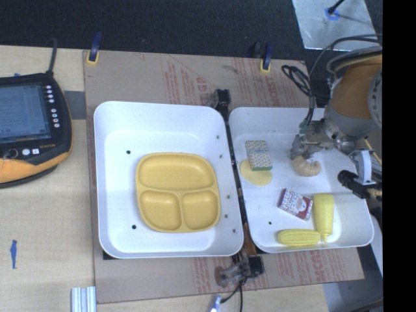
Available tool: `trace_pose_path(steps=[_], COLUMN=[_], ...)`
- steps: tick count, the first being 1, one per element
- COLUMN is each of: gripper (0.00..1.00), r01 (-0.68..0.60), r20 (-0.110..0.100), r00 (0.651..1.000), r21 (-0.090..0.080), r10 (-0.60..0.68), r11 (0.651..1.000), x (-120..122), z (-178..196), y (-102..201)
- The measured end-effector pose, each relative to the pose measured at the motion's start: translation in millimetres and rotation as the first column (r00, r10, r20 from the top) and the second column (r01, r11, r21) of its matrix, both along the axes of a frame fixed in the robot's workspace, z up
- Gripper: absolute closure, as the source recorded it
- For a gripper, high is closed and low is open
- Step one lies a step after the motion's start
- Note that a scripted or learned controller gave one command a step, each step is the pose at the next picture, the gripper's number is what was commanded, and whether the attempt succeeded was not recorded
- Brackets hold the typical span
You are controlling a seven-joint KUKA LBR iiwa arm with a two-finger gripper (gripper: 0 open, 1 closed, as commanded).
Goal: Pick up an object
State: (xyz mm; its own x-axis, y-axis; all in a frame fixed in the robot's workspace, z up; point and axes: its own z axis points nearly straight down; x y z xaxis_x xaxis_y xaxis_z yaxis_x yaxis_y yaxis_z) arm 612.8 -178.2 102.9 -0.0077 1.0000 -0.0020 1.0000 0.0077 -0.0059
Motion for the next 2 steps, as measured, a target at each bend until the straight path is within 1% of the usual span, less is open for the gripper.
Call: trace_pose_path(steps=[1,2], gripper=[1.0,1.0], r01=[0.003,0.001], r20=[0.004,0.0], r00=[1.0,1.0], r21=[0.002,0.001], r10=[-0.003,-0.001], r11=[1.0,1.0], x=[-39,-43], z=[130,127], y=[64,127])
